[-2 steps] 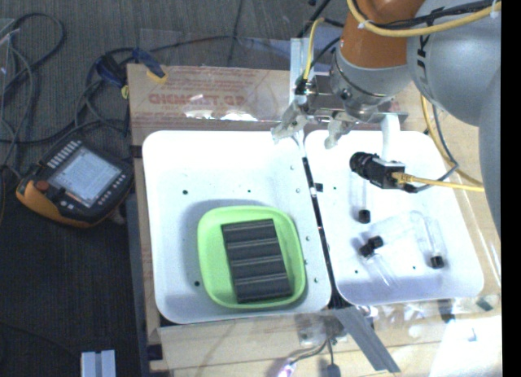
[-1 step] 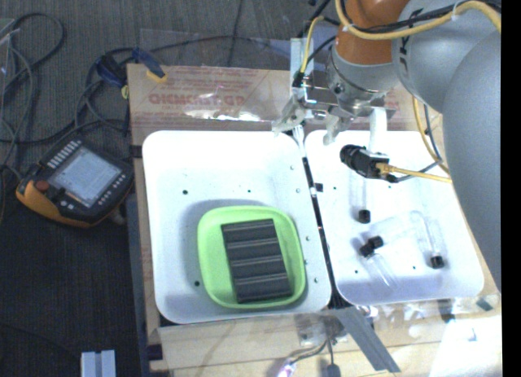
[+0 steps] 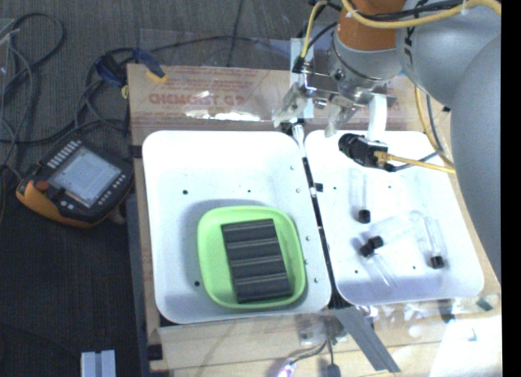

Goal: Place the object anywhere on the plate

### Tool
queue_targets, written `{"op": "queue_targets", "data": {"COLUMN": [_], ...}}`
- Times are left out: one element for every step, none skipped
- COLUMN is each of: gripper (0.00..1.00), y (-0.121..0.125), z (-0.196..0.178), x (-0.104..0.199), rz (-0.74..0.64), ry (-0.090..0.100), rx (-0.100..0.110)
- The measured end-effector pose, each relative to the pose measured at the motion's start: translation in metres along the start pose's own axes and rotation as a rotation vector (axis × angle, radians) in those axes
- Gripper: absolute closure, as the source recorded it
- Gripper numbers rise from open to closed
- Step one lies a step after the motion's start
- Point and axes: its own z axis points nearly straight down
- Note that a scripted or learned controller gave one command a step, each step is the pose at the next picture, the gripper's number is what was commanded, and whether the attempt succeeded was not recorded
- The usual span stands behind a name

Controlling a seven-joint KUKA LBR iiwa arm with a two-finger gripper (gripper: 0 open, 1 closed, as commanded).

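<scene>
Looks basically done to me: the dark ribbed block (image 3: 256, 260) is lying flat on the green plate (image 3: 210, 241), which sits in the left bin (image 3: 171, 168), so the object is already where it's supposed to be. The gripper (image 3: 321, 115) is well away from it, up by the far edge of the bins near the divider, with nothing between its fingers; whether they're apart or together I honestly can't tell from this angle. The right bin (image 3: 456, 204) has some clear tubes with black caps (image 3: 370, 245) lying about, untouched. All that seems left is the arm pulling clear

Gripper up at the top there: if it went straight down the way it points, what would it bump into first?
Probably the raised rim between the two white bins, just below the gripper; depth is hard to judge from this slanted view.
</scene>
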Motion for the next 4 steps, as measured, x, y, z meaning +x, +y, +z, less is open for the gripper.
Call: {"op": "queue_targets", "data": {"gripper": [0.0,0.0,0.0,0.0], "y": [-0.026,0.001,0.035,0.034], "z": [-0.009,0.035,0.087,0.11], "x": [0.02,-0.002,0.0,-0.033], "rz": [0.068,0.104,0.123,0.129], "ry": [0.0,-0.002,-0.003,-0.003], "rx": [0.001,0.0,0.001,0.001]}}
